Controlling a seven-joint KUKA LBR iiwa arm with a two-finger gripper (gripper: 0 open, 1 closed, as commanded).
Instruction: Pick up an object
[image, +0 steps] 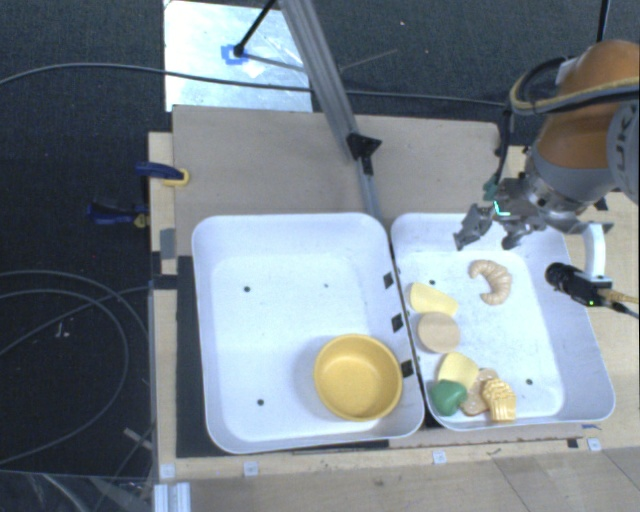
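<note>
in the right bin (575, 350), nearest its front rim, lie a green piece (446, 398) and a corn-like piece (499, 398), with 2 pale yellow pieces behind. the croissant (491, 280) lies toward the back. above the back rim hangs the gripper (497, 232), fingers spread wide, holding nothing.

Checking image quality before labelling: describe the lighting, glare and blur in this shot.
Camera view: even overhead light, soft shadows under the yellow bowl and croissant; a bright glare patch on the floor at the top; white bins near overexposed; the tool looks slightly soft, the small items sharp enough.
</note>
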